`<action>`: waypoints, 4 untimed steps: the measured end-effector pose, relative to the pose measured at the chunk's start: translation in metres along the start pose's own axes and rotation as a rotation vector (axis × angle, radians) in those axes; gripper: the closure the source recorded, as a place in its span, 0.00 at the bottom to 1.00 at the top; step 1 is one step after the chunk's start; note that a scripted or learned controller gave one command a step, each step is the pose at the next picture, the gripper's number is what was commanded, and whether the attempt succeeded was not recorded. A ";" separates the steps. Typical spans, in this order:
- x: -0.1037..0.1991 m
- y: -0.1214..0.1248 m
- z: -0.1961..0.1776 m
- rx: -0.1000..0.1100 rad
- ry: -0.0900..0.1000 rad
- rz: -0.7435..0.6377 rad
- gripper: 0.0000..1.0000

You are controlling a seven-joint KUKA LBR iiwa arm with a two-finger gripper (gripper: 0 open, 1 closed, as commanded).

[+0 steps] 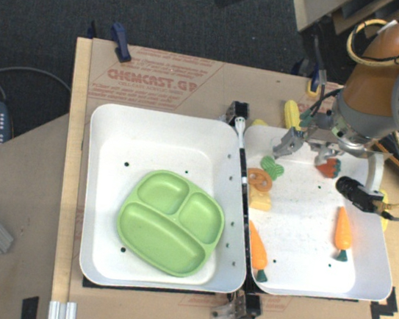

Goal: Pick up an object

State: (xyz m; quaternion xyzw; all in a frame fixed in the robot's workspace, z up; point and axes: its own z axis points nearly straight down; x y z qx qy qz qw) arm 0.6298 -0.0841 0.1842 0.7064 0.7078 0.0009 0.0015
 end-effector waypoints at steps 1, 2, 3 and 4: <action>-0.007 -0.011 0.102 0.001 0.004 0.005 0.00; -0.007 -0.009 0.085 -0.007 0.001 0.004 1.00; -0.007 -0.010 0.086 -0.005 0.001 0.004 0.00; -0.012 -0.055 0.099 0.005 0.002 0.005 0.00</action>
